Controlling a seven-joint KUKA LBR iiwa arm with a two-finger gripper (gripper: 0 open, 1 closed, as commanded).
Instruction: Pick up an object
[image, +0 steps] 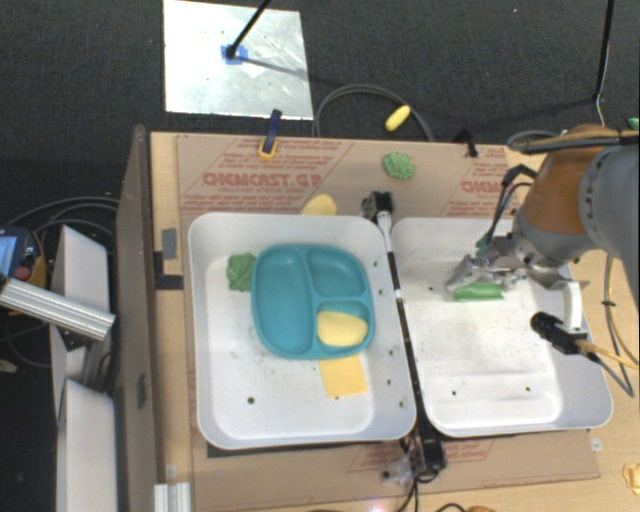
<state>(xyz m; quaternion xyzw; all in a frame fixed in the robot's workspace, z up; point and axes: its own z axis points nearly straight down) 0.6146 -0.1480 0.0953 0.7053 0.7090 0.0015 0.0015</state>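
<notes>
Two white bins sit side by side at frame centre. In the left bin (215, 330) you have one teal divided tray (300, 300); a yellow rounded piece (342, 327) rests in its lower-right compartment. A green leafy item (241, 271) touches the tray's left edge, and a flat yellow square (344, 377) lies just below the tray on the bin floor.

The right bin (500, 390) holds one green elongated object (478, 291) in its upper part. The gripper (478, 274) is down directly over it, metal fingers (462, 275) touching or nearly touching its top. You cannot tell from this angle how far the fingers are spread, or whether the object is actually between them.

Surface: both bins rest on a brown printed cardboard sheet (250, 170). On it, above the bins, you see one green bumpy ball (399, 165), one pale yellow item (320, 206) at the left bin's upper rim, and a blue-and-yellow clamp (270, 135). A small yellow object (398, 118) lies just beyond the cardboard's top edge. A shiny metal plate (235, 60) lies on dark carpet at upper left. The arm (570, 195), with its orange band, enters from the right.
</notes>
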